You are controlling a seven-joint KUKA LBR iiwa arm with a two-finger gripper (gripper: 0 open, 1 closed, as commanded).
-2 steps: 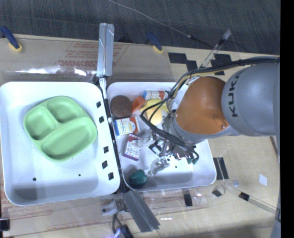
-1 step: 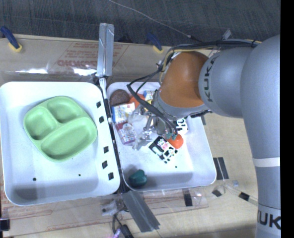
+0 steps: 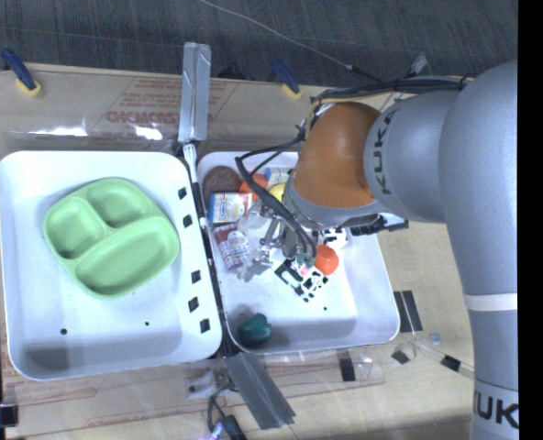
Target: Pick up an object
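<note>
Nearest the camera, at the front edge of the right bin, a dark green toy lies alone against the front wall. It appears soft and rounded, probably light; a hold across its widest part is judged workable, though the nearby wall leaves little room on one side.

Further in, a black-and-white checkered block and an orange ball lie touching or nearly touching. The block looks stiff and flat-sided, so opposite faces are judged the best place to take hold. The ball is smooth and is expected to slip unless it is taken across its middle.

Just beside these, the gripper is seen low over the clutter at the middle of the bin, above a crinkled clear wrapper. Whether the fingers are apart or together cannot be told, as they are blurred against the objects beneath. The wrapper is thin, glossy and likely to crumple.

Beyond, a small printed packet and a brown round object lie near the far wall.

In the left bin, a green divided plate rests well apart from the arm.
</note>
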